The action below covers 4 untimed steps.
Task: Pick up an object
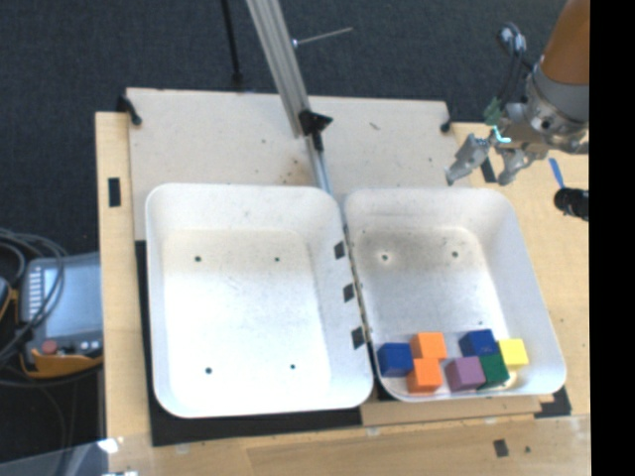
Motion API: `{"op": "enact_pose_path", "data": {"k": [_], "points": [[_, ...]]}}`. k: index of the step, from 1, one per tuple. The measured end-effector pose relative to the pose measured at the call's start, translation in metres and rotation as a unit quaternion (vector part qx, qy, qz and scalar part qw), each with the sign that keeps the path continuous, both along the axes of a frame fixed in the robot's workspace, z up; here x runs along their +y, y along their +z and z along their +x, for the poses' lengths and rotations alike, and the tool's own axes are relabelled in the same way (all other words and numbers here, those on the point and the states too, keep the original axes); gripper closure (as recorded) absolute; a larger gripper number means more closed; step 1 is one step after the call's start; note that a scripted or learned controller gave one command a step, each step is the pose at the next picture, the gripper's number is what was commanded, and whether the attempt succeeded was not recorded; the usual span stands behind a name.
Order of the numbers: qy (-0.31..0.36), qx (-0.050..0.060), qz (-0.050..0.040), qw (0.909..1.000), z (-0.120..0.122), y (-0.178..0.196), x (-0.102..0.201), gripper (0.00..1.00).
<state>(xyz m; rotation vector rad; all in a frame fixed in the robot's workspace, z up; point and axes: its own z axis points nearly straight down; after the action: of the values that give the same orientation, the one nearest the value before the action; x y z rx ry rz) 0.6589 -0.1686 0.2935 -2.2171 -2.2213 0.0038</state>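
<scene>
You see two bins, left (248, 296) and right (446, 256), of white plastic, smooth with a dull sheen, their floors smudged grey and scuffed. The blocks (451, 362) in the right bin look like matt foam or painted wood in flat colours; you cannot tell which. The bench (114, 266) shows pale raw wood at its edges, and a speckled, matt off-white board (228, 137) lies behind the bins. The rail (278, 53) rising from the board is ribbed bare metal, brushed and faintly shiny. The gripper (481, 167) looks like grey metal with glints. The floor (99, 28) is dark, rough carpet.
</scene>
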Motion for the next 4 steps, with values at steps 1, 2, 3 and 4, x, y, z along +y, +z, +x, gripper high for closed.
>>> {"op": "enact_pose_path", "data": {"k": [1,2,3,4], "points": [[0.001,-0.002,-0.0018,1.0000,0.000,0.003,-0.001,0.00],[-0.001,0.000,-0.0013,1.0000,-0.009,-0.054,-0.005,0.00],[-0.002,0.000,-0.0015,1.0000,-0.007,-0.112,-0.015,0.00],[-0.002,-0.001,-0.0015,1.0000,-0.015,-0.157,-0.019,0.00]]}}
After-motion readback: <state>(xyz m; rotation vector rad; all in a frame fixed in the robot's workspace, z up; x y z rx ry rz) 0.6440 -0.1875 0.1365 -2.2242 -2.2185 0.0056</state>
